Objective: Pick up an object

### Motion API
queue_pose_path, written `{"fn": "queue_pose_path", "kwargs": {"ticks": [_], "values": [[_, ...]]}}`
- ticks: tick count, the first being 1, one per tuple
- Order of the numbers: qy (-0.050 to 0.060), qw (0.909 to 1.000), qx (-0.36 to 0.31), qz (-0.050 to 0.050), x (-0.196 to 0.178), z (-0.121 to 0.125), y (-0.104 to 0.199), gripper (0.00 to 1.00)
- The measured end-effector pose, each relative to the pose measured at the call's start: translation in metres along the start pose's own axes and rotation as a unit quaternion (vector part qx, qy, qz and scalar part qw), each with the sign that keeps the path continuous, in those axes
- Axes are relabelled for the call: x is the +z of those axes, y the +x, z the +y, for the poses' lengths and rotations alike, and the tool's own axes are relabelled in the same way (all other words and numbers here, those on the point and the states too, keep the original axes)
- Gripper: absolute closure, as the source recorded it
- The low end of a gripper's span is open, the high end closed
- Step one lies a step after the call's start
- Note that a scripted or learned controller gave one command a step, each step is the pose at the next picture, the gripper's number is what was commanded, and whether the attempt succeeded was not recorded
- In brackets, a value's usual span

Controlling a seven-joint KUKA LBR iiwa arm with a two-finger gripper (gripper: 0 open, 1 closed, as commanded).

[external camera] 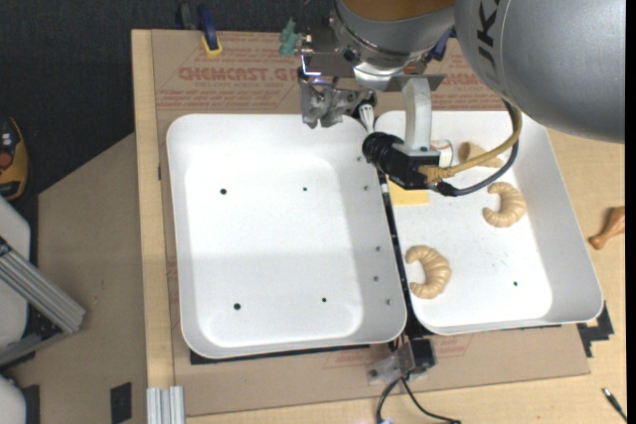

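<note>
My gripper [370,122] hangs over the far end of the divide between the two bins, below the orange band of the arm. In the right bin [556,273] lie two tan croissant-shaped pieces, one [505,205] in the middle and one [429,271] near the front left. A third tan piece [479,155] peeks out behind the cable at the far side. A flat yellow block [409,197] lies by the right bin's left wall, partly under a black fitting on the wrist. Nothing shows in the gripper's grasp.
The left bin [268,243] lies beside it on a brown board [169,94]. A blue and yellow clamp [209,32] and a green clamp [288,40] sit at the board's far edge. A small wooden piece [608,230] lies right of the bins.
</note>
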State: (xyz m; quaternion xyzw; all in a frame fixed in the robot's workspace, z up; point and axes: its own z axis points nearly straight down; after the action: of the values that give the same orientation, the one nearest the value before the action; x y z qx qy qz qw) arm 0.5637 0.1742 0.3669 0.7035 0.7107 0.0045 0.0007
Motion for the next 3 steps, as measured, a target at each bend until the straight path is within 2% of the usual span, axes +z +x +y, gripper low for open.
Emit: {"fn": "queue_pose_path", "kwargs": {"ticks": [1, 2, 3], "values": [[0.000, 1.0000, 0.000, 0.000, -0.059, -0.047, 0.056, 1.00], [-0.004, 1.0000, 0.004, 0.001, -0.177, -0.059, 0.052, 1.00], [0.002, 1.0000, 0.003, -0.002, -0.179, -0.059, 0.053, 1.00]]}}
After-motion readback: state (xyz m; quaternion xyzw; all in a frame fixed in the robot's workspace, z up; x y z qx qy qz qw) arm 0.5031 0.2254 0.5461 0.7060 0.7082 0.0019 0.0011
